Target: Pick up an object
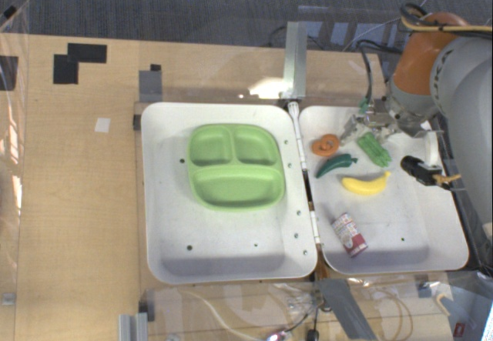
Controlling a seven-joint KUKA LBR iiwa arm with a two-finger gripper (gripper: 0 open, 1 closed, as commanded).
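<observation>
Tool (375, 125) above green block (373, 150)

A yellow banana (366, 184), dark green pepper (336, 165), orange piece (326, 145), light green block (373, 150) and small can (349, 233) lie in the right bin (431, 251).

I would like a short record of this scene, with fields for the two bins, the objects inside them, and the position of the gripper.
left bin: holds a green divided plate
right bin: holds orange round item, dark green pepper, light green block, banana, small can lying on its side
gripper: over the right bin's far edge, just above the light green block
held object: none seen between the fingers
</observation>
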